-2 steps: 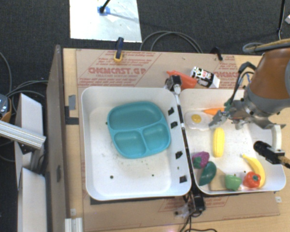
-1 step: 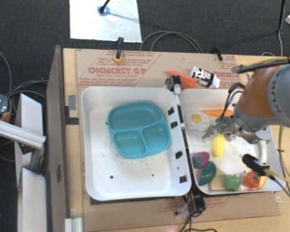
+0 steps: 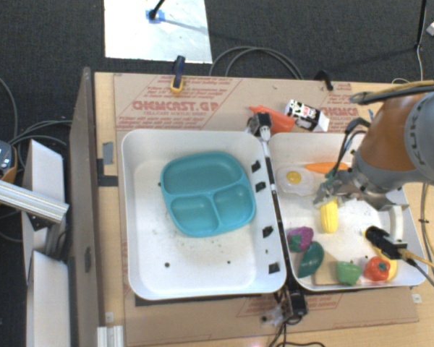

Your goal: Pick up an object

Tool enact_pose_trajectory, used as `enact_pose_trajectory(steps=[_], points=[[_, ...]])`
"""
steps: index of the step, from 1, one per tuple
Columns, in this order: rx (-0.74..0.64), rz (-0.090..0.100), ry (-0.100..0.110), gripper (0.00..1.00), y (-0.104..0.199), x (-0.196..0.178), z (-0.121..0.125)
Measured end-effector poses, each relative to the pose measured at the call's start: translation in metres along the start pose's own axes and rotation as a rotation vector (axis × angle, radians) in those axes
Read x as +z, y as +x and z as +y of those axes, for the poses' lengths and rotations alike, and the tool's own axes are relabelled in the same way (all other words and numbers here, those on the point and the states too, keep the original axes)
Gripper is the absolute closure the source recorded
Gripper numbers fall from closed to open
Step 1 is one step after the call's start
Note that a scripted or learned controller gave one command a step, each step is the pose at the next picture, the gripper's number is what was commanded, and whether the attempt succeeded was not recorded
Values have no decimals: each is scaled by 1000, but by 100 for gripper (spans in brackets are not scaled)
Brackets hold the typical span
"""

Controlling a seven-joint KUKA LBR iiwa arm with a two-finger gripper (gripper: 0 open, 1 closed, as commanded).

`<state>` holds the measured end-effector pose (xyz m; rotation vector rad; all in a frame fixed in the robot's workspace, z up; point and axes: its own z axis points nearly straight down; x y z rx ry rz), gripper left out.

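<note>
We see bench (image 3: 202, 96) on dark carpet (image 3: 43, 35) | white bins (image 3: 141, 215) | gripper (image 3: 331, 191) above corn (image 3: 330, 216), grip state unclear, perhaps open.

A teal tray (image 3: 206, 194) lies in the left bin (image 3: 141, 266). At right, the end effector (image 3: 331, 191) hangs over the right bin (image 3: 311, 147), just above a yellow corn (image 3: 329, 216), beside a fried egg (image 3: 294, 178).

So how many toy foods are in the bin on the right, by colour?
Yellow: 1, corn cob
Orange: 1, carrot
White: 1, fried egg
Purple: 1, lumpy piece
Green: 2, dark pod, light pepper
Red: 1, tomato
Total: 7
</note>
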<state>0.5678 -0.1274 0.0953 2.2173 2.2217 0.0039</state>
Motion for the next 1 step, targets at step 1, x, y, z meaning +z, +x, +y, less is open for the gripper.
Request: enact_pose_trajectory(steps=[1], points=[[-11,3,-9,100,75,-95,21]])
